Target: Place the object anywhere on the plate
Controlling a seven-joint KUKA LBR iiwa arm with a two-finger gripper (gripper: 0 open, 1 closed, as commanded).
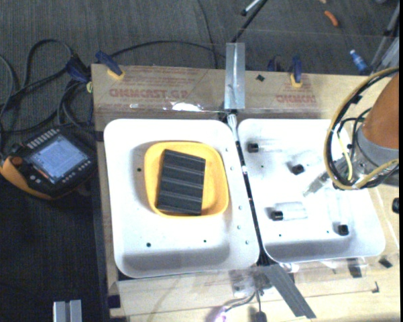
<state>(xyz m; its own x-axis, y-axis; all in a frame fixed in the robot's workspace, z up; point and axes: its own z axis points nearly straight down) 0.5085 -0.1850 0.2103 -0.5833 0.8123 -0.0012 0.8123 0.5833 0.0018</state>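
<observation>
Along the far edge of my desk [389, 294] stands a low brown board [208, 92] behind the two bins, and it carries faded reddish lettering in two places: one longer run of capitals behind the left bin [121, 247], one shorter run behind the right bin [362, 247]. Both are too blurred for me to spell out. The handheld pendant [50, 163] on the floor to the left has a lit screen, but nothing on it is legible.
</observation>
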